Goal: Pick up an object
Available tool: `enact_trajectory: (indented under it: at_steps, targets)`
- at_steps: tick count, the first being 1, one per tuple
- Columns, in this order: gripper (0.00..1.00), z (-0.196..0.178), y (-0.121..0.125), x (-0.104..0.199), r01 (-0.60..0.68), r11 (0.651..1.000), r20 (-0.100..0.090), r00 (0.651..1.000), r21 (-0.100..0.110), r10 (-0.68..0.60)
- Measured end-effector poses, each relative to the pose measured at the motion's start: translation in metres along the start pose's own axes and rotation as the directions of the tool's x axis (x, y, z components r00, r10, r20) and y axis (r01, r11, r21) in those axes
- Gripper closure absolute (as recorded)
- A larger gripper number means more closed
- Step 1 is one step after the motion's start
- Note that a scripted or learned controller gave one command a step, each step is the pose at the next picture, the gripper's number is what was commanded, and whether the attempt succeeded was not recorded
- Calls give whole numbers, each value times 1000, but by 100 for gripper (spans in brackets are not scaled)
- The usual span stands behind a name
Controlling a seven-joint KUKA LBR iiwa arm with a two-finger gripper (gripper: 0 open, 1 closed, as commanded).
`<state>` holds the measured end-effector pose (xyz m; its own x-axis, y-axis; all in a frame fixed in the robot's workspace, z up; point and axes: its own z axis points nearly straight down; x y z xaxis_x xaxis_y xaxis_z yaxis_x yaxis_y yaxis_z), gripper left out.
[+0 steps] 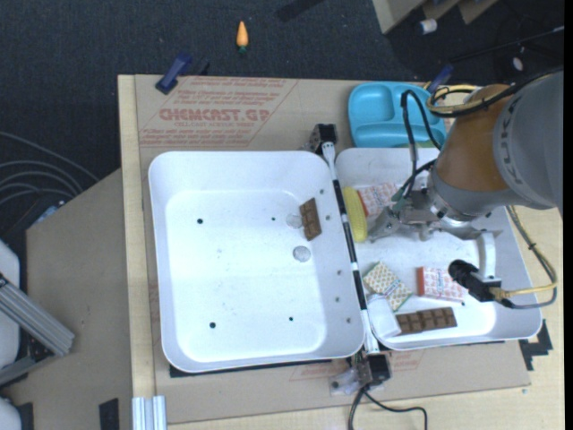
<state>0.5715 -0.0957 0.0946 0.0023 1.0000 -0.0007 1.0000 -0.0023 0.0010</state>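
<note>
The gripper (387,225) hangs low in the right bin (515,322) beside a yellow packet (355,216) — whether it is released or clenched, I cannot tell

A blue tray (385,115) sits behind the right bin; an orange carrot-like thing (242,34) lies on the floor.

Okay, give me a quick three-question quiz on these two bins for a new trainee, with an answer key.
1. True or false: the brown chocolate bar lies in the right bin.
2. Which bin is the gripper over? A left, B right.
3. What lies along the right bin's left wall, beside the gripper?

Key: 1 true. 2 B. 3 A yellow object, likely a banana.
</note>
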Motion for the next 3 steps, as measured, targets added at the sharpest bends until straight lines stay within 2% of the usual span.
enact_trajectory:
  at_steps: [1, 2, 3]
  targets:
    - [100, -10, 0, 0, -1, 1000, 0, 1000, -2, 1]
    - [0, -10, 0, 0, 0, 1000, 0, 1000, -1, 0]
    - [0, 10, -68, 2, 2, 1000, -2, 1000, 4, -2]
